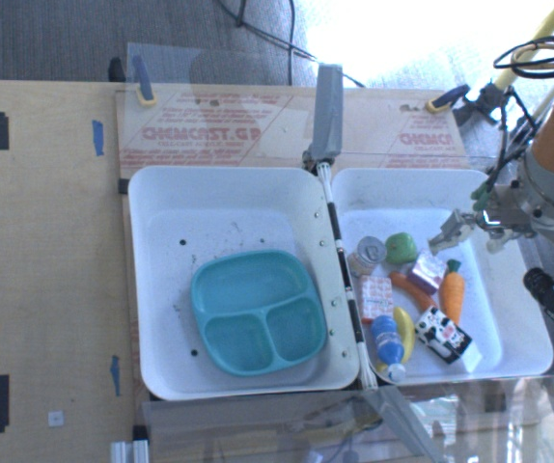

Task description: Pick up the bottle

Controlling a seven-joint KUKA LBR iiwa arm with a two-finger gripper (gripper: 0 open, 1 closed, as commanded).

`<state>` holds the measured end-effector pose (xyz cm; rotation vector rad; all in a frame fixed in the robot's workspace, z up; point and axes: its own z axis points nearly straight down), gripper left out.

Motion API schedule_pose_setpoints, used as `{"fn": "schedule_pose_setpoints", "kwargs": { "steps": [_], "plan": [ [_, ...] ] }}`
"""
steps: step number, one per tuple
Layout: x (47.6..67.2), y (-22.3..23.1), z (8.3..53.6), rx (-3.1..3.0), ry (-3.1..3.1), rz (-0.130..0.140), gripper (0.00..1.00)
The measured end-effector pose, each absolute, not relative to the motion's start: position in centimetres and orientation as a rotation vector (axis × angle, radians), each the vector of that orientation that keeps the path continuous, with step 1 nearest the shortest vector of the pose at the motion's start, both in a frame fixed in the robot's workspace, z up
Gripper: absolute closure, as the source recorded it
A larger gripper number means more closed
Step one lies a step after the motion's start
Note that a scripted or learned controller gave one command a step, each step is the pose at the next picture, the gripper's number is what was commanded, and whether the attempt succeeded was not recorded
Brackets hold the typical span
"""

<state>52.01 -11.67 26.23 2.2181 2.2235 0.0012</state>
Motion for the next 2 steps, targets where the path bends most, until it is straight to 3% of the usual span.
{"fn": "schedule_pose_setpoints", "kwargs": {
  "steps": [1,2],
  "plan": [
    [58.2,-6.1,18.4,2.152,2.290,-0.001,0.00],
    [56.3,-3.0,18.5,1.622,2.690,0.002,0.00]
  ]
}}
